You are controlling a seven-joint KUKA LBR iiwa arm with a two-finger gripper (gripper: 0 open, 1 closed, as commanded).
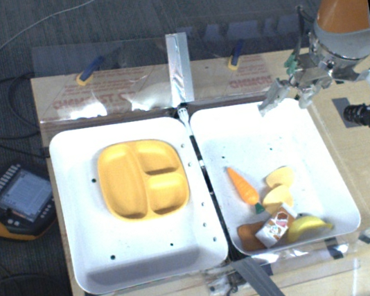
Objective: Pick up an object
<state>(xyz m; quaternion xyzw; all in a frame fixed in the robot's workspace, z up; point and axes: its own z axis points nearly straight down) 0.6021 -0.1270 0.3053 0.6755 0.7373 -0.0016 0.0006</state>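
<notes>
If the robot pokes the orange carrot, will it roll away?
Probably a little. The tapered orange toy carrot looks round and smooth, so a sideways push would likely roll it in a curve. It appears stiff plastic, likely light. Its narrow, slick-looking shape might slip from the tool, which hovers over the right white bin's far edge.

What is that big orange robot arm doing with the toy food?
The robot arm reaches in from the right, and its pincer sits above the far edge of the right bin. It isn't touching any food yet. A carrot, a banana and other small toys lie piled in that bin's near corner. The left bin holds a yellow divided tray.
</notes>
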